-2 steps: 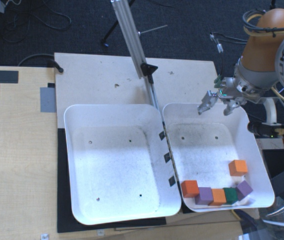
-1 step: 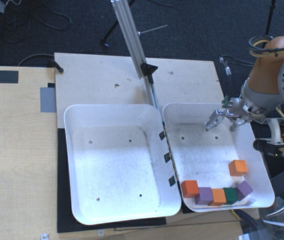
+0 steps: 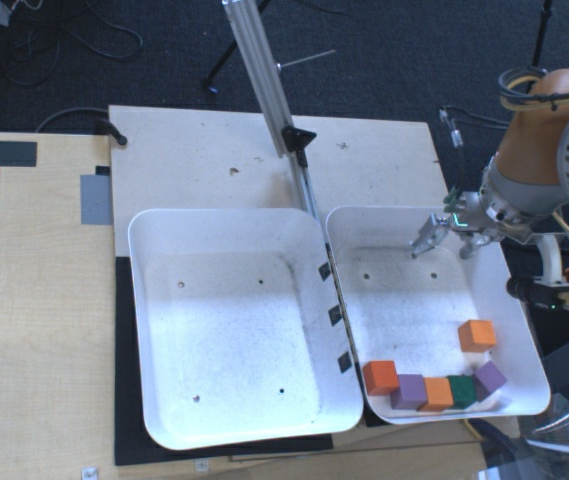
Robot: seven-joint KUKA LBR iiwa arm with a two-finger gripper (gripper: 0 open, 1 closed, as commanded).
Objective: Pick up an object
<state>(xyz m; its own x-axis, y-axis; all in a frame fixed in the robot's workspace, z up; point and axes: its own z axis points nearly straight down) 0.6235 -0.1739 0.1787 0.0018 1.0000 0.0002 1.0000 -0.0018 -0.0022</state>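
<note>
Six small blocks are lying in the right bin [image 3: 524, 340]: one orange block [image 3: 477, 335] is sitting alone near the right wall, and a row of five is resting along the front wall, namely an orange-red block [image 3: 381, 376], a purple block [image 3: 409, 391], an orange one [image 3: 438, 393], a green block [image 3: 461, 390] and another purple one [image 3: 489, 377] at the front right corner. The blocks are looking stiff and light, probably foam or wood, with flat faces that should not be slipping much. I am judging the lone orange block as the easiest to take, by two opposite side faces, because the others are touching each other and the wall. The gripper [image 3: 448, 238] is hovering over the back part of the right bin, well apart from all blocks, its two fingers spread and nothing between them. The left bin [image 3: 154, 230] is standing just beside, under a slanted metal rail [image 3: 264, 78].
</note>
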